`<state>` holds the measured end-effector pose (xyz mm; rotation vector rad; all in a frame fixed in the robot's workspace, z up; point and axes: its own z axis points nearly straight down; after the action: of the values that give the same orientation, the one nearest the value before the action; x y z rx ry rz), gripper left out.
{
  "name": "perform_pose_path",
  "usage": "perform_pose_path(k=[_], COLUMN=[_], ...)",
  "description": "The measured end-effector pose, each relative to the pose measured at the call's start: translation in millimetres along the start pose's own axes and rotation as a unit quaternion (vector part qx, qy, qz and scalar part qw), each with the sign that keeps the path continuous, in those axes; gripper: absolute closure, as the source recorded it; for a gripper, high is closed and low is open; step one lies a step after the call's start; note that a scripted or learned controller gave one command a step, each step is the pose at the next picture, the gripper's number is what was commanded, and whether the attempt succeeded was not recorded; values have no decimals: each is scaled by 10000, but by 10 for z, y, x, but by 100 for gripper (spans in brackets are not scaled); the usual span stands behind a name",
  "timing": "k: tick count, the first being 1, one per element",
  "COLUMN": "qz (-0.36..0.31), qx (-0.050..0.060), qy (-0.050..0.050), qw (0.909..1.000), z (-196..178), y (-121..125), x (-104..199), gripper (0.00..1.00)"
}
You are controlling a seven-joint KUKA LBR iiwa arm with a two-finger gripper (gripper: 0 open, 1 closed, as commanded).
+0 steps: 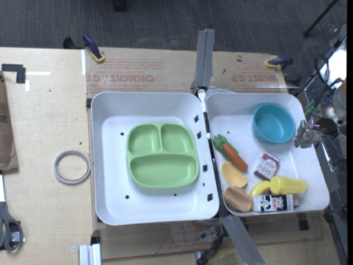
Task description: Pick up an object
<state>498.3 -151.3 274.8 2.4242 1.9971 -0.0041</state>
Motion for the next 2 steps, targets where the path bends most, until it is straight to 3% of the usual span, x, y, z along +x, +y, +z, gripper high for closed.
perform_pose_path(k=[1, 2], qz=[-1331, -1332], qx=[9, 8], qy=[6, 6], qw=[9911, 9911], z=[841, 841], y=[189, 189], x=[660, 660], gripper=[100, 0])
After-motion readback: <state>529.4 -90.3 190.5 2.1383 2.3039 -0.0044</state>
